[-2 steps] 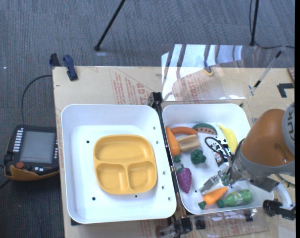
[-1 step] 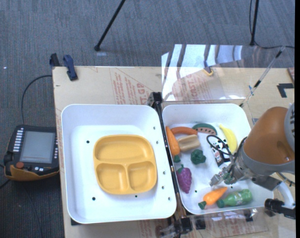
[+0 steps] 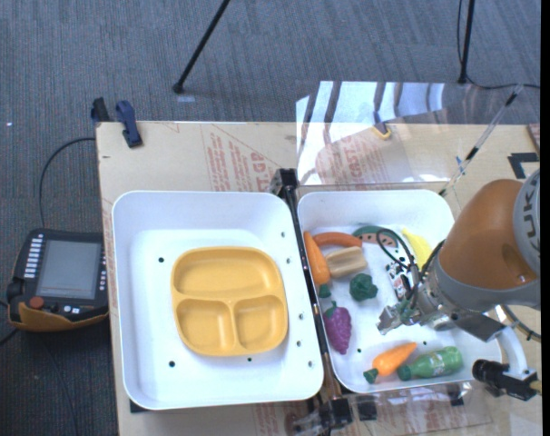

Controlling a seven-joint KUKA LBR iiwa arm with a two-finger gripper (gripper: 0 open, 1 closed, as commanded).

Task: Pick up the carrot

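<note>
We see the gripper [image 3: 398, 314] just above the carrot [image 3: 393, 359] in the right bin [image 3: 436, 203]. We can't tell its state. Green bottle [image 3: 432, 363] lies beside the carrot.

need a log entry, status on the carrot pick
Gripper low in right bin, above carrot. Carrot lies on bin floor, touching green bottle.

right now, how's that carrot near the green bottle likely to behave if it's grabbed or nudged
The carrot looks like a rigid toy, so probably stiff, not floppy. Its tapered, rounded body may roll or pivot when nudged, likely against the green bottle lying beside it. Its smooth-looking surface could slip between the fingers of the end effector.
</note>
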